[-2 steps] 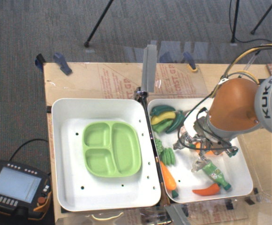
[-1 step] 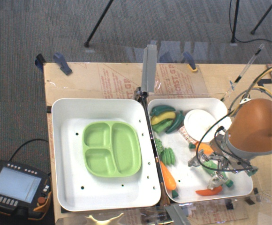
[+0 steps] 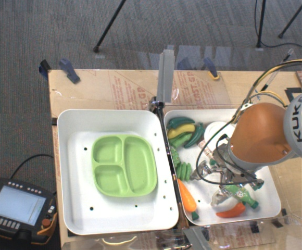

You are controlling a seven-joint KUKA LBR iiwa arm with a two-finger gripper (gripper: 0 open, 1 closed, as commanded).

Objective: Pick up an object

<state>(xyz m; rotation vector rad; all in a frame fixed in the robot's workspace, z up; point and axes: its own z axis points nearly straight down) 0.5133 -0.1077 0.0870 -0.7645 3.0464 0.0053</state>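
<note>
My gripper [image 3: 225,185] hangs low over the front part of the right bin [image 3: 274,191], under the arm's orange band [image 3: 258,134]. Right beside it lies a green and white toy [image 3: 243,194], touching or nearly touching it. A red chili [image 3: 231,211] rests just in front of that toy. An orange carrot [image 3: 187,195] lies along the bin's left wall. Further back are a yellow banana [image 3: 180,131] between dark green pieces [image 3: 193,136], and a light green vegetable [image 3: 182,166]. The arm hides the bin's right middle.
The left bin [image 3: 73,191] holds a light green divided plate [image 3: 124,164]. A grey upright post [image 3: 165,79] stands behind the gap between the bins. A teach pendant [image 3: 16,207] lies on the floor at the lower left.
</note>
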